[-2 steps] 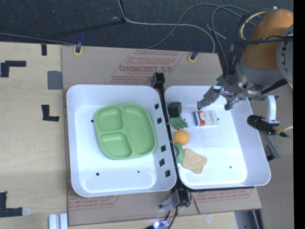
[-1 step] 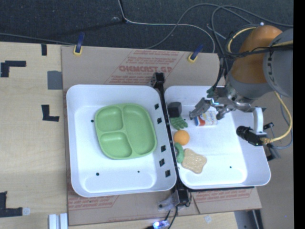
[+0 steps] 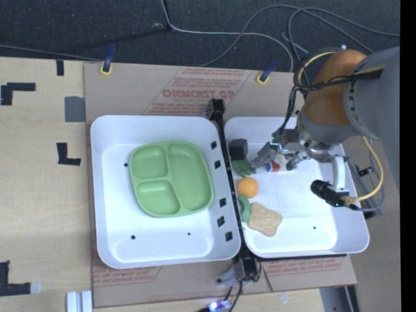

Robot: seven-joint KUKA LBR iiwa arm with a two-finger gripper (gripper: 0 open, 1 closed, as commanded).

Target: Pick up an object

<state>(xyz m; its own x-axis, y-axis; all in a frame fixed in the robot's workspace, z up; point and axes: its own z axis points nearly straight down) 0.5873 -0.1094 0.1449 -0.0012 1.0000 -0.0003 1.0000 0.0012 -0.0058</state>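
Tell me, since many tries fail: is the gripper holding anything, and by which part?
Cannot be told. The gripper hangs over the right bin, apart from the orange ball and cracker.

Arm [image 3: 338, 103] reaching in from right, claw [image 3: 278, 158] fingers spread

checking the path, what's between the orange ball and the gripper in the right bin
Camera view: bare white bin floor lies between the orange ball and the gripper.

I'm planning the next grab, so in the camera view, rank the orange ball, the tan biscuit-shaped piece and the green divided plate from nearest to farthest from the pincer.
Measured from the pincer:
1. Orange ball, right bin, down-left of it by the divider.
2. Tan biscuit-shaped piece, right bin, nearer the front edge.
3. Green divided plate, in the left bin, across the divider.
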